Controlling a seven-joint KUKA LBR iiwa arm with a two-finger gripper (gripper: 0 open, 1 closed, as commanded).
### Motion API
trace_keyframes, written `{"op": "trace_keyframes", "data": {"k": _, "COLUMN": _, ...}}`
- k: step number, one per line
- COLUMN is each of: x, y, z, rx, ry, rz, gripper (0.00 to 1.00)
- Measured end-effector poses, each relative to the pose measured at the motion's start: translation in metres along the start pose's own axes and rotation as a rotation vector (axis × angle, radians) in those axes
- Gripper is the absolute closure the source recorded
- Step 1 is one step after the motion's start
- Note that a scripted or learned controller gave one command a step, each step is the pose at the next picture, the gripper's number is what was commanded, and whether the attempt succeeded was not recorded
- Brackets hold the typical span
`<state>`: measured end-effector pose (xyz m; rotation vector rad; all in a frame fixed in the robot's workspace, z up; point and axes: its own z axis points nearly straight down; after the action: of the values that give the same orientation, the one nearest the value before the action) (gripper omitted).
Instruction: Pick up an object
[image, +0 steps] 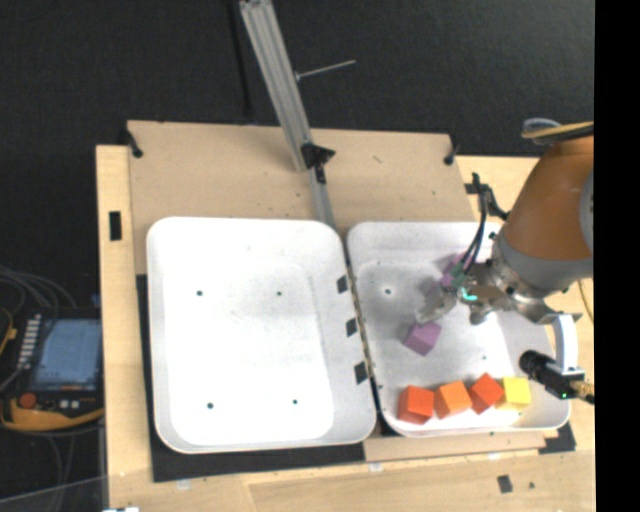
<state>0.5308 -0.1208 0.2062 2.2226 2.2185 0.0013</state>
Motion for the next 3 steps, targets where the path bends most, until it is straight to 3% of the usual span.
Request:
{"op": "trace_keyframes", "data": {"k": 1, "x": 0.007, "y": -0.002, "z": 0.059, "rx": 0.007, "ry": 0.001, "rz": 0.000, "gripper": 0.00}}
{"op": "trace_keyframes", "data": {"k": 2, "x": 0.006, "y": -0.001, "z": 0.109, "rx": -0.001, "ry": -0.002, "rz": 0.000, "gripper": 0.00}}
{"op": "trace_keyframes", "data": {"k": 3, "x": 0.005, "y": 0.000, "z": 0.097, "rx": -0.006, "ry": -0.001, "rz": 0.007, "gripper": 1.00}}
